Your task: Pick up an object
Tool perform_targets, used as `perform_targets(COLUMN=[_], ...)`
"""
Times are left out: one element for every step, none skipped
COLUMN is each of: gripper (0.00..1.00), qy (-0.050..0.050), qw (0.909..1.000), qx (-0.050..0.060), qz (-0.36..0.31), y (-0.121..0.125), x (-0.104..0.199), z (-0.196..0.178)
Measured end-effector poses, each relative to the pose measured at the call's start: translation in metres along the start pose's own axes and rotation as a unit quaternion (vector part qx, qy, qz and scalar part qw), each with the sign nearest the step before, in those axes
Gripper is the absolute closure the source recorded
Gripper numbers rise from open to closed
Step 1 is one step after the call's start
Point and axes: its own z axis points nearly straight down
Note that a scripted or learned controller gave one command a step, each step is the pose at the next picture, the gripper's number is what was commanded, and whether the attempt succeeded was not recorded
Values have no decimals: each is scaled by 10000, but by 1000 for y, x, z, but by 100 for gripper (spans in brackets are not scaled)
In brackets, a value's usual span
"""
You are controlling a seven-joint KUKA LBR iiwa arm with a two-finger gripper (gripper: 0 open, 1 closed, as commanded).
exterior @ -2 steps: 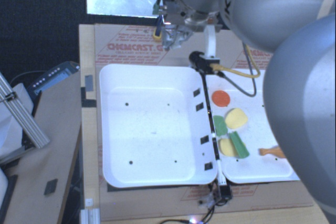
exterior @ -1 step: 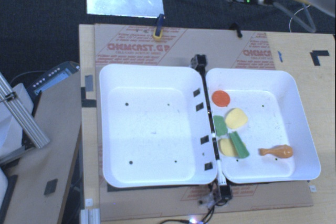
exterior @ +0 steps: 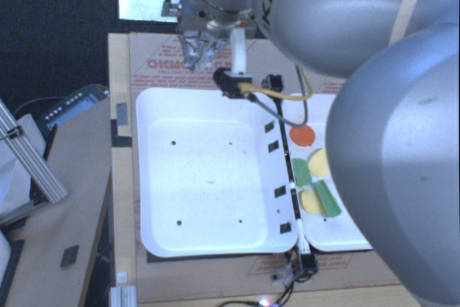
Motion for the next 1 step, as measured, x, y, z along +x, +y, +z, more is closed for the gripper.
perform_targets(gripper=[100], qy=[44], qw=[9999], qx=[-160], qz=[-2], y=[-3], x=[-2], z=[-224])
